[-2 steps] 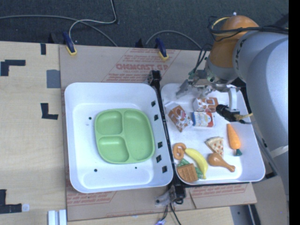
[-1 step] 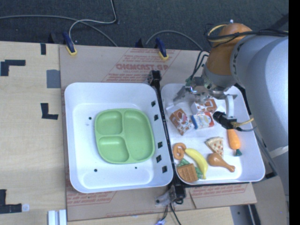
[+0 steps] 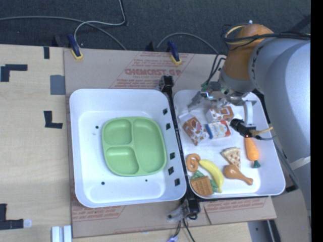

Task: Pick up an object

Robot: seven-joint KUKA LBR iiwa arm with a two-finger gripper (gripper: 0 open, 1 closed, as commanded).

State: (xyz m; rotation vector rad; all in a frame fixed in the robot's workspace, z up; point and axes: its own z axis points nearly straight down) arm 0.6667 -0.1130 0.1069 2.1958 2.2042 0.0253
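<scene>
The gripper [image 3: 214, 97] sat low over the far end of the right bin [image 3: 275, 178], hanging off the grey arm [image 3: 282, 84] with its orange band [image 3: 245, 49]; honestly couldn't tell from this angle how the tool was set or whether it had anything. Right under and beside it was a small white carton [image 3: 218, 116], with another little packet [image 3: 218, 130] just below; a brown snack packet [image 3: 194, 129] lay just left of those. A carrot [image 3: 251, 149] was off to the right, near the bin wall; further toward the near end there was a pizza slice [image 3: 231, 156], a drumstick [image 3: 237, 173], a banana [image 3: 212, 171], a pretzel [image 3: 193, 162] and a waffle [image 3: 202, 186], all close together. The left bin [image 3: 81, 135] had a green divided plate [image 3: 134, 146] lying flat in the middle.
</scene>
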